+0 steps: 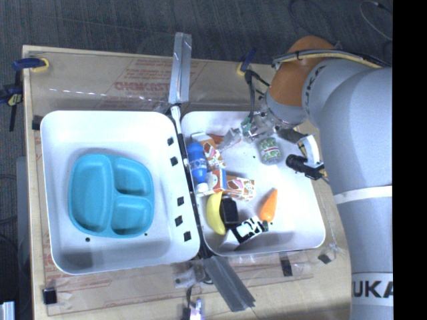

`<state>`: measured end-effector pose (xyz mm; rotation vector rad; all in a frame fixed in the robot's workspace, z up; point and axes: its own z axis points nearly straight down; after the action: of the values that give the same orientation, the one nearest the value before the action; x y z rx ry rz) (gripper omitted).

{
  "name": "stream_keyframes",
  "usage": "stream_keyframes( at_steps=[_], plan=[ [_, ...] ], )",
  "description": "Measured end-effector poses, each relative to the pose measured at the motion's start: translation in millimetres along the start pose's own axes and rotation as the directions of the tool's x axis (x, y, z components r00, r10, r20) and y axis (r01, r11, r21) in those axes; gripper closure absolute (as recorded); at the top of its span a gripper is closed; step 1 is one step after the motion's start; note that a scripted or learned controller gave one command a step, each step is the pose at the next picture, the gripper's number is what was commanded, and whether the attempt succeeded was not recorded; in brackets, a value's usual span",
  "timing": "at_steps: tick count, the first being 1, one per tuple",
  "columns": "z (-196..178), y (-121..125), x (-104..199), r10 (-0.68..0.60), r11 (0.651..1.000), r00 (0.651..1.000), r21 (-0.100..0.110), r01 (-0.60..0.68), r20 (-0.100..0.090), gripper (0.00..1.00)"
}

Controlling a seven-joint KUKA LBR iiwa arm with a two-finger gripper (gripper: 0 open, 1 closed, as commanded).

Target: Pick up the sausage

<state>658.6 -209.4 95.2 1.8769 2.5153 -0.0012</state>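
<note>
Robot lab: bench (100, 69) with two bins (60, 139).

Bench (100, 79) bearing 2 white bins (107, 122)

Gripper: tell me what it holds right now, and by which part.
Cannot be told. The gripper hangs over the right bin's far edge, and no object is visibly between its fingers; the view is too small to settle it.

The arm (347, 112) is reaching over the right bin (303, 235), its gripper (248, 129) sitting near the back wall. A bottle (195, 160), banana (214, 213) and carrot (267, 205) are lying in that bin. A blue tray (110, 195) is resting in the left bin (57, 245).
</note>
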Motion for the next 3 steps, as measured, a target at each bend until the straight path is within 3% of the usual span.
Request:
stream_keyframes(
  at_steps=[2,3],
  plan=[
    [0,0,0,0.000,1.000,1.000,0.001,0.000,0.000,0.00],
    [3,-16,26,0.081,0.997,0.997,0.005,-0.081,-0.003,0.00]
  ],
)
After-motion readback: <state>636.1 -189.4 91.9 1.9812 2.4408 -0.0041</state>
